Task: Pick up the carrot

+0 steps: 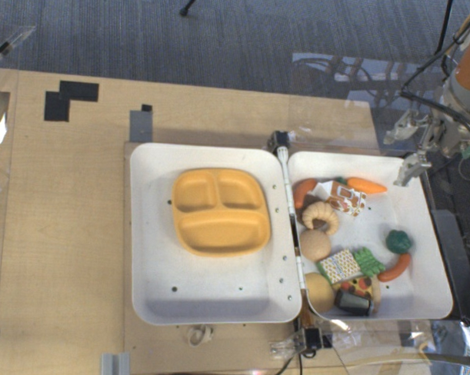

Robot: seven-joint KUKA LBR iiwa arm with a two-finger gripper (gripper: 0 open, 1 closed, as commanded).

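At the back edge of the right bin [436,263], the carrot [366,185] lies free. The gripper [418,155] hovers above the back right corner, partly cut off; its finger spread cannot be determined.

The bench [64,238] looks like pale matt wood; both white bins [153,218] seem smooth, faintly glossy plastic, as does the yellow divided tray [219,211]. At twelve o'clock in the right bin, the carrot [366,185] appears smooth orange plastic
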